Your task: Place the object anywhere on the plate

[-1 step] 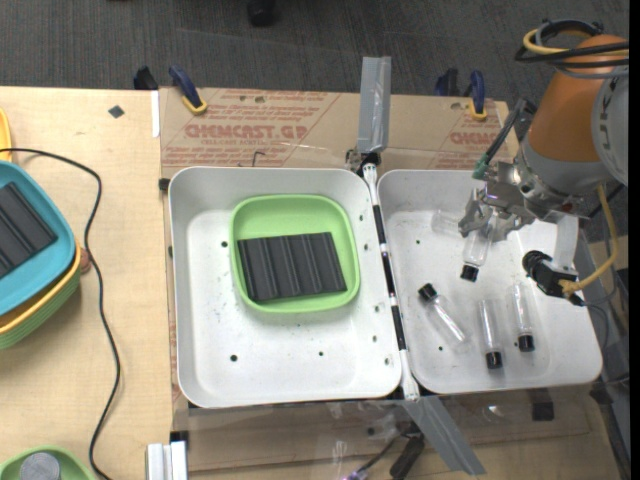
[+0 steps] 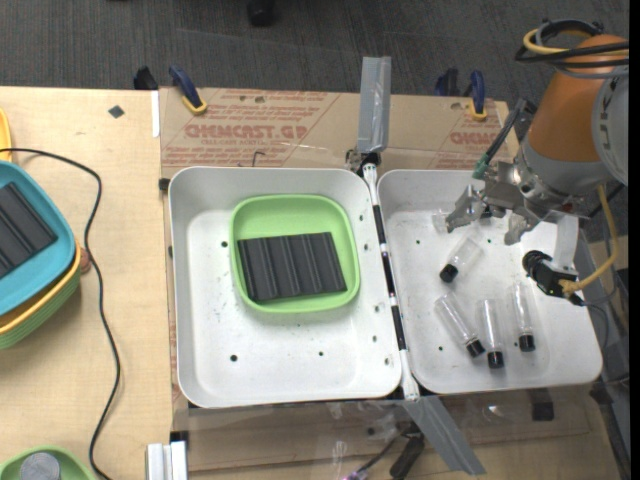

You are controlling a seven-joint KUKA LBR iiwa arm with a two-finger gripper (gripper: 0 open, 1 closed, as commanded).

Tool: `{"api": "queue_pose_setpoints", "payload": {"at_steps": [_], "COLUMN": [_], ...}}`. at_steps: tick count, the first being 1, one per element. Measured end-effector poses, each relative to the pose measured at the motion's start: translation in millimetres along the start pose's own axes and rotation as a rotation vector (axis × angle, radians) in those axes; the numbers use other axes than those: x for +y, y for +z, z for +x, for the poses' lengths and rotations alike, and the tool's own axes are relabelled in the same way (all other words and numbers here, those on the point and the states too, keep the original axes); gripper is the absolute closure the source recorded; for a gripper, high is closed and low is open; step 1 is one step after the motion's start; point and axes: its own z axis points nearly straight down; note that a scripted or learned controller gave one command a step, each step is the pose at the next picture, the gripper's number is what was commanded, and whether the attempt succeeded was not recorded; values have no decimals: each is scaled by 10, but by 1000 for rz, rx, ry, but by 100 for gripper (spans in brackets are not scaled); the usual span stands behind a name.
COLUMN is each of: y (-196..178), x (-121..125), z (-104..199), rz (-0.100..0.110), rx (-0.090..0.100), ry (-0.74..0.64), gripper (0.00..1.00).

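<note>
**Over the right bin, tool above a loose vial**

At the far left edge of the bench (image 2: 80, 388) sits a stack of teal and yellow trays (image 2: 35, 258), with a black cable (image 2: 100, 298) curling past it. Next comes the left bin (image 2: 200, 358), holding a green plate (image 2: 294, 253) with a dark ribbed mat (image 2: 292, 266) lying inside it. Behind both bins lies a sheet of brown cardboard (image 2: 260, 128) held by blue clamps (image 2: 187, 90).

The right bin (image 2: 420, 348) holds four clear vials with black caps. One vial (image 2: 460, 260) lies tilted near the bin's middle; three more vials (image 2: 490, 326) lie close together toward the near edge, well apart from the plate.

The tool (image 2: 490, 216) hangs over the upper part of the right bin, just above and beside the tilted vial, its fingers spread wide with nothing between them. The grey arm with its orange band (image 2: 575, 108) comes in from the right.
</note>
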Motion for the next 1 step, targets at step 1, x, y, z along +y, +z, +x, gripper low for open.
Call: {"api": "queue_pose_setpoints", "payload": {"at_steps": [1], "y": [19], "x": [235], "z": [-541], "rz": [0], "rx": [0], "ry": [379], "gripper": [0]}}
